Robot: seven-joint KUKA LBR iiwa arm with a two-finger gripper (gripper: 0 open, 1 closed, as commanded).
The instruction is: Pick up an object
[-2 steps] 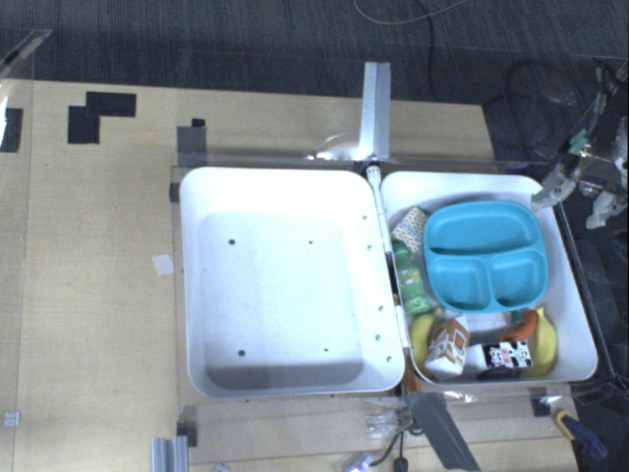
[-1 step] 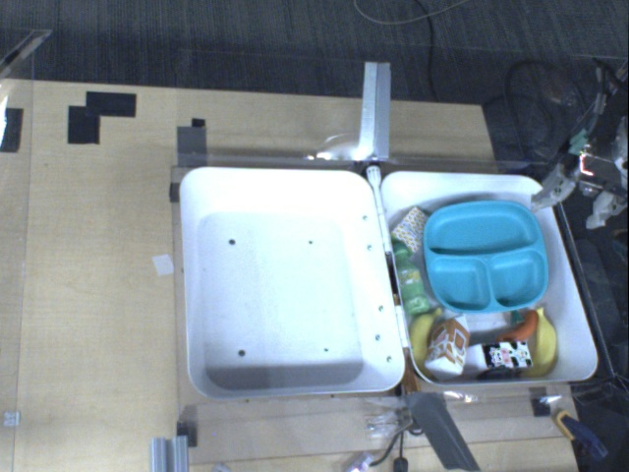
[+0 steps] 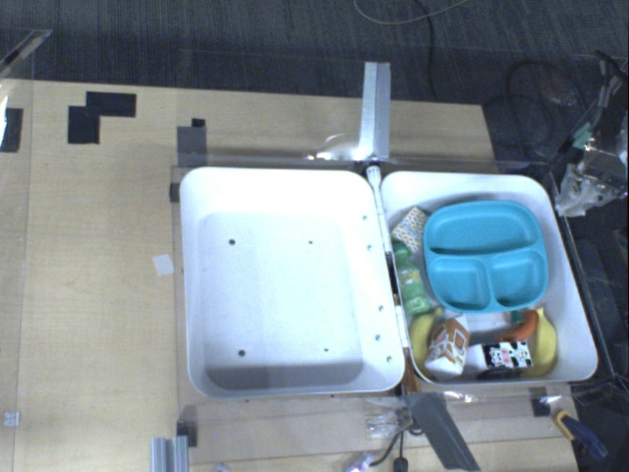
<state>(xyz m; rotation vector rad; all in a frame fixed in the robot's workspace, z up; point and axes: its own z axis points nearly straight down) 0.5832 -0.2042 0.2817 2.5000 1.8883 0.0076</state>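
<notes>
The left bin (image 3: 285, 283) is seen with only a bare white floor, so nothing is offered there for picking. All the goods are packed into the right bin (image 3: 580, 293).

The blue divided tray (image 3: 486, 254) is the largest item and lies across the far and middle part of that bin, resting over smaller things. A grasp on it is judged risky: its broad, shallow rim could slip from a two-finger claw, and lifting it could drag or spill whatever lies beneath.

Along the bin's left wall a patterned packet (image 3: 410, 228) and a green packet (image 3: 410, 285) are wedged between the tray and the wall. A descent there could strike the wall or the tray edge.

At the near end a small printed carton (image 3: 449, 346), a yellow fruit-like piece (image 3: 543, 347), an orange piece (image 3: 528, 323) and a black-and-white item (image 3: 506, 356) are crowded together and touching. Two things could be pinched at once, or one nudged aside.

The gripper (image 3: 587, 180) is possibly the pale hardware at the far right, just outside the right bin, but it is blurred; whether the claw is spread or pressed together cannot be told, and nothing is seen held.

What the tray covers is hidden, and the small near items cannot be firmly identified.
</notes>
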